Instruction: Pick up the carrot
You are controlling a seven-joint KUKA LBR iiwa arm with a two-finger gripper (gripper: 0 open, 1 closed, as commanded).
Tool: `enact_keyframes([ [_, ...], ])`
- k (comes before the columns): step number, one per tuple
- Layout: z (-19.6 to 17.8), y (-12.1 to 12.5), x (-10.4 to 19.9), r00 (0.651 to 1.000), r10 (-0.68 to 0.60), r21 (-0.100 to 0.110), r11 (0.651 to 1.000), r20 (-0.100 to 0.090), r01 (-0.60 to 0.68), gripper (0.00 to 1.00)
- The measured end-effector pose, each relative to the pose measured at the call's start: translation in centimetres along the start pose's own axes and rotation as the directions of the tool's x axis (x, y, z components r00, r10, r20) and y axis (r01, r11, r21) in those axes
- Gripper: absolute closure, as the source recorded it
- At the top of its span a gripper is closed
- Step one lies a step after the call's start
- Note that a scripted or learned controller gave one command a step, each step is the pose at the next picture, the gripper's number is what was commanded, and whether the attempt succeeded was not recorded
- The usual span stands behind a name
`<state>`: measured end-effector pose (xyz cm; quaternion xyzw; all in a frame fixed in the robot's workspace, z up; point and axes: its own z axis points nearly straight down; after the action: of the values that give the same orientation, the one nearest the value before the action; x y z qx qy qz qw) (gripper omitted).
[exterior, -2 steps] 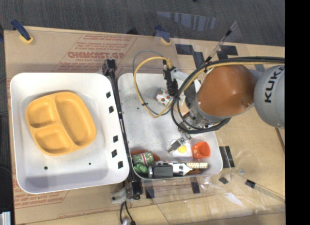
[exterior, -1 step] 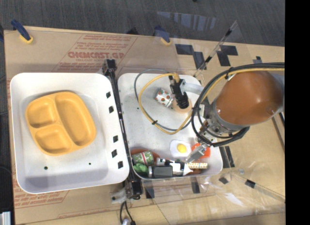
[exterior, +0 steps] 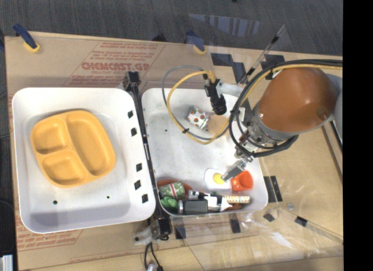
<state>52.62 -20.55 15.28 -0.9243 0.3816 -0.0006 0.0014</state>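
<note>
In the right bin (exterior: 152,147), the gripper (exterior: 233,172) hides part of the carrot (exterior: 242,180); finger state unclear.

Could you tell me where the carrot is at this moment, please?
The carrot lies in the right bin, near its bottom right corner, just right of the fried egg and beside the pincer.

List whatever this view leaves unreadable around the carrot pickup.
- Tool: small and partly under the arm's wrist in the camera view; its grip state is unreadable.
- Carrot: an orange piece by the fried egg toy; contact with the tool is too small to judge.
- Pile along the right bin's near wall: items overlap, so their shapes blur together.
- Small patterned item: too small to identify.
</note>
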Motion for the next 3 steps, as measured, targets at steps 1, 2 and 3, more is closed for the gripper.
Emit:
enact_keyframes([
  [1,5.0,1.4,-2.9,0.981,0.195,-0.006,0.981,0.006,-0.195,0.0],
  [2,1.0,2.4,-4.3,0.975,0.221,0.0,0.975,-0.001,-0.221,0.0],
  [3,-5.0,3.0,-3.7,0.993,0.117,0.001,0.993,-0.005,-0.117,0.0],
])
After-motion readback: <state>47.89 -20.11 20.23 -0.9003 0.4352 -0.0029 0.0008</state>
